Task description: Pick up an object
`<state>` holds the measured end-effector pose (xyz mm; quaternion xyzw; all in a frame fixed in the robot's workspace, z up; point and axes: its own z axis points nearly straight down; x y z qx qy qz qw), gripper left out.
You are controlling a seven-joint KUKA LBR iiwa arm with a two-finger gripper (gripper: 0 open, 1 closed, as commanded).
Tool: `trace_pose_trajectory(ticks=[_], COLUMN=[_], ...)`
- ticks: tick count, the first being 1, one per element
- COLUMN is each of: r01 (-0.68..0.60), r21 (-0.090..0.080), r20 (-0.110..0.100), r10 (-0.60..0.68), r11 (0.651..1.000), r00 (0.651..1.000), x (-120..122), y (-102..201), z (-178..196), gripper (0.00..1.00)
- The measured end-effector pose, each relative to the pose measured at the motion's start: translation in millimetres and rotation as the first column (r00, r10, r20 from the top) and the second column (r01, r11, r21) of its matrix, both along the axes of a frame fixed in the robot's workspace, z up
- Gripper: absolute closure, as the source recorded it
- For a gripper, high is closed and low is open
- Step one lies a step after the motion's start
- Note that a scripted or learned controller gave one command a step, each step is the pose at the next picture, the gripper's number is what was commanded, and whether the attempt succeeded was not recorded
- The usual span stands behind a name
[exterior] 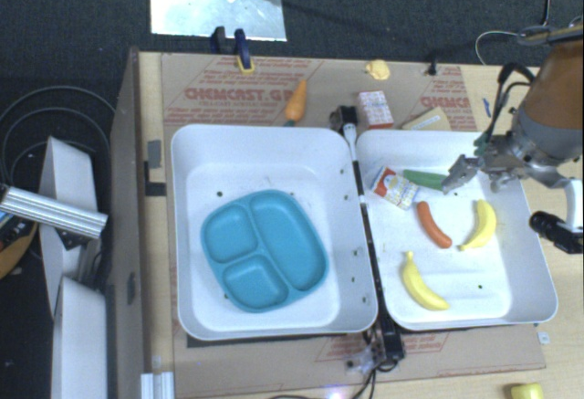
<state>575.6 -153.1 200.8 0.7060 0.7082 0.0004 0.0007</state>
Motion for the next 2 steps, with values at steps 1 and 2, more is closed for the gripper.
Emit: trace_pose_trajectory(ticks=[1, 2], r01=[0.001, 0.001], r21=[0.001, 0.000], r20=[-0.002, 0.002], r10=[-0.001, -0.001], r11=[1.000, 1.000], r00=[1.000, 1.000], x=[-2, -1], y=[8, 7], z=[-120, -106], gripper=[0.00, 1.00])
